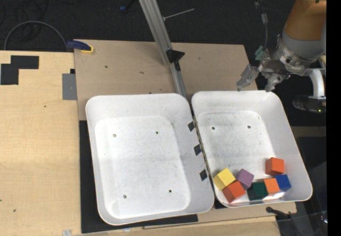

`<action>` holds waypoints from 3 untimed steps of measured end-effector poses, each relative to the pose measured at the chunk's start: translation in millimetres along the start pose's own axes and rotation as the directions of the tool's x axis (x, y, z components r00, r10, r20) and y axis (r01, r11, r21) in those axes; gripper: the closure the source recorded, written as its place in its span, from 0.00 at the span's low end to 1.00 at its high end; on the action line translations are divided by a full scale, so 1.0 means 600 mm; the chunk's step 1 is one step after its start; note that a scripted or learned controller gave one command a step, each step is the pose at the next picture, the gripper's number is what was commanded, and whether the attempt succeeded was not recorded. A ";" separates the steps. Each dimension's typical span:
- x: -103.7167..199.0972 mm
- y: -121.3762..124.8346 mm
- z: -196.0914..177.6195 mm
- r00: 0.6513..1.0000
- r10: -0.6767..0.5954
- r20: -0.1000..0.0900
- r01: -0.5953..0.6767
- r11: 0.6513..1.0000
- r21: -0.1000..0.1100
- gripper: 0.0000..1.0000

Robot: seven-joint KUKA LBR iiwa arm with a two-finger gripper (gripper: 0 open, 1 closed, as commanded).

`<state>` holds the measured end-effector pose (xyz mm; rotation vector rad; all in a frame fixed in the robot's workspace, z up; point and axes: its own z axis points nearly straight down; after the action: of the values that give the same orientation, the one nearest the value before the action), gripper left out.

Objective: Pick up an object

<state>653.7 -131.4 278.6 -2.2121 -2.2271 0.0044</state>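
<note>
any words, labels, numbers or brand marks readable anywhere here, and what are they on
None: no readable text, number or brand mark in the camera view.
Coloured blocks in the right bin: plain faces, no print.
Left bin and right bin: only dark dots, no lettering.
Black clips between the bins: unmarked.
Black shapes on the bench: solid patches, not letters.
Arm: no legible label.

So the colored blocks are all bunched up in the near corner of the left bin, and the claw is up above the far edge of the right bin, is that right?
Not quite. The camera view shows the colored blocks bunched in the near corner of the right bin, not the left bin. The rest stands: the claw is up above the far edge of the right bin.
</note>
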 end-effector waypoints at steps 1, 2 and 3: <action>-0.002 -0.047 0.110 1.000 0.008 -0.002 -0.008 1.000 0.007 0.00; -0.004 -0.044 0.103 1.000 0.009 0.000 -0.009 1.000 -0.001 0.00; -0.006 -0.044 0.087 1.000 0.014 -0.001 -0.014 1.000 -0.001 1.00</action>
<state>627.1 -135.3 226.7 -2.2274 -2.2119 0.0024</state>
